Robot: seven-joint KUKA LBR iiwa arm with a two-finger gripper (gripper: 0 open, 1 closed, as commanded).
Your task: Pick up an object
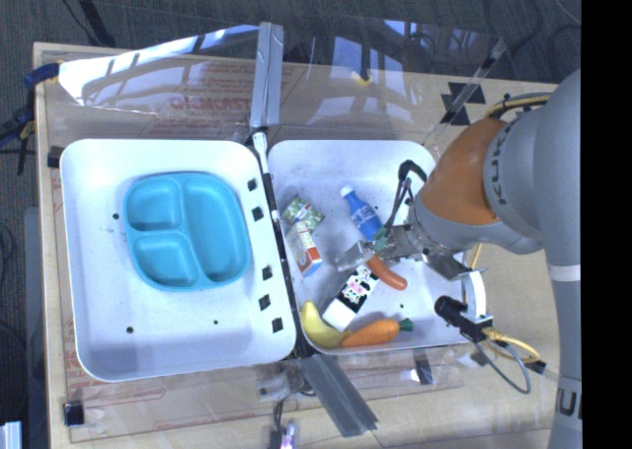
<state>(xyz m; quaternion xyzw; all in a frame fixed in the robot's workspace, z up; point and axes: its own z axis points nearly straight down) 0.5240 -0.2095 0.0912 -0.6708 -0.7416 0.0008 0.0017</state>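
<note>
Left bin (89,240): holds a blue tray (188,230) with three compartments, lying flat near centre; nothing rests in it; it is likely too broad for a two-finger grasp, so I judge it an unlikely target.

Divider: a clear panel stands at 12 o'clock behind both bins, probably as a guard.

Right bin (296,156): all loose items lie here, clustered toward the lower half; a green packet (300,211) at 10 o'clock of the bin, with a red-ended box (305,250) just below it, touching or nearly so; a banana (318,327) at 7 o'clock against the bin's front wall; a black-and-white carton (351,297) near centre, tilted; a carrot (370,334) at 6 o'clock, beside the banana's tip; a blue bottle (361,212) at 12 o'clock of the cluster, lying on its side; a red sausage (385,276) right of the carton.

Gripper (387,248): lowered into the right bin between bottle and sausage, arm (494,181) reaching from 3 o'clock; whether the jaws are spread or closed cannot be told, the wrist and blur hiding them; no item is visibly held.

Judgement: the pick is at the approach or grasp stage, not complete; bottle and sausage are nearest; crowding risks a nudge of the carton.
</note>
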